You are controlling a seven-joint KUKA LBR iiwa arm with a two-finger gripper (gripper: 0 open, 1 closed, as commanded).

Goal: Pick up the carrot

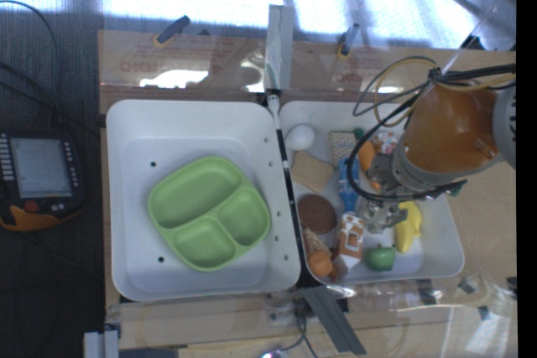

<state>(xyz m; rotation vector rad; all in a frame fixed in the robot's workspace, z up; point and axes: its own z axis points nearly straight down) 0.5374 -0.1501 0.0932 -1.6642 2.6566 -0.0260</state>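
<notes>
Hovering gripper [382,218] over right bin [449,260], grip state unreadable; carrot [366,153] partly hidden by arm

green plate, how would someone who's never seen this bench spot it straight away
Of the two white bins side by side, take the left bin, the one away from the arm. The green plate lies flat in its middle. It is pale green, with rounded corners and three compartments, far larger than any of the small food items crowded in the right bin.
</notes>
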